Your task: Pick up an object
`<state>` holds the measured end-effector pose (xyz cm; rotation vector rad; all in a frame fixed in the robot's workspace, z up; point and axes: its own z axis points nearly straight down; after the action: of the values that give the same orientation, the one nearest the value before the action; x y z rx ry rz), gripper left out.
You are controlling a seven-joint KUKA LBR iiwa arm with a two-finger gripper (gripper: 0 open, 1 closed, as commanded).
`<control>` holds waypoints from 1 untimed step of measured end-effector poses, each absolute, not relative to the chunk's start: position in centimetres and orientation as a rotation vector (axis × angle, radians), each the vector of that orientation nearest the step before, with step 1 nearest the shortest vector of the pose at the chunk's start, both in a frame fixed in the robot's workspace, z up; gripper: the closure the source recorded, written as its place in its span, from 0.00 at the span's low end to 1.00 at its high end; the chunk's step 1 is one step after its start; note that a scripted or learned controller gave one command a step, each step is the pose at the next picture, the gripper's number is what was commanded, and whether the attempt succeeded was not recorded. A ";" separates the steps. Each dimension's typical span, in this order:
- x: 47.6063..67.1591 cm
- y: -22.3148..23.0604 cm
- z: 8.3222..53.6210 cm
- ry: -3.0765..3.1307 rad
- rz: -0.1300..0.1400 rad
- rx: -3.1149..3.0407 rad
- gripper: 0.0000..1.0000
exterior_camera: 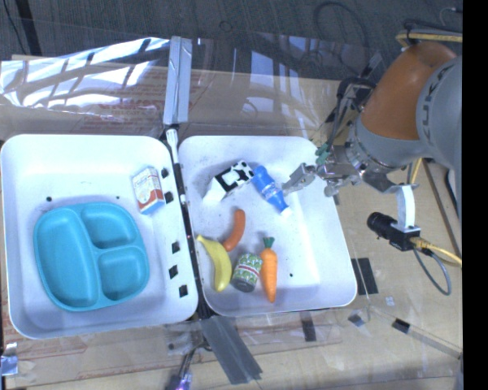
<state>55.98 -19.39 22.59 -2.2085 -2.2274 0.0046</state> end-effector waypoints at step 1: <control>59.8 -20.8 13.8 -2.173 0.005 -2.262 0.00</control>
<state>59.84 -20.78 13.84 -2.2616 -2.1725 0.0054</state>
